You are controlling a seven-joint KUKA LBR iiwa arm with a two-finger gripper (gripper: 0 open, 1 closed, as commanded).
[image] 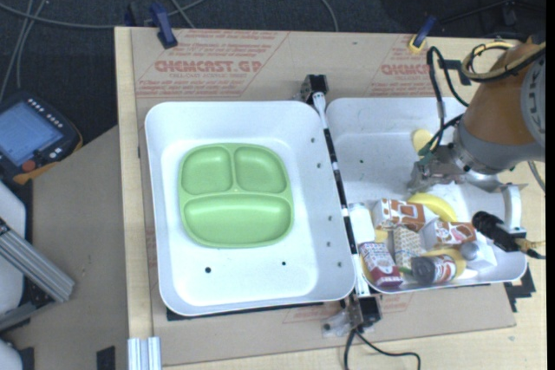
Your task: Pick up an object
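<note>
The right bin (373,134) holds a pile of small items at its near end: a yellow banana (434,205), orange-and-white snack packets (401,214), a dark red packet (380,262) and a dark can-like object (427,269). A small yellow item (421,139) lies further back. My gripper (427,176) hangs low in the right bin, just behind the banana and the pile, beneath the orange-banded wrist (499,113). Its fingers are too small and dark to read.
The left bin (173,134) carries a green divided plate (235,194). A black divider rail (334,178) runs between the bins. Cables loop over the arm at the right. A blue-screened pendant (30,134) sits off the bench to the left.
</note>
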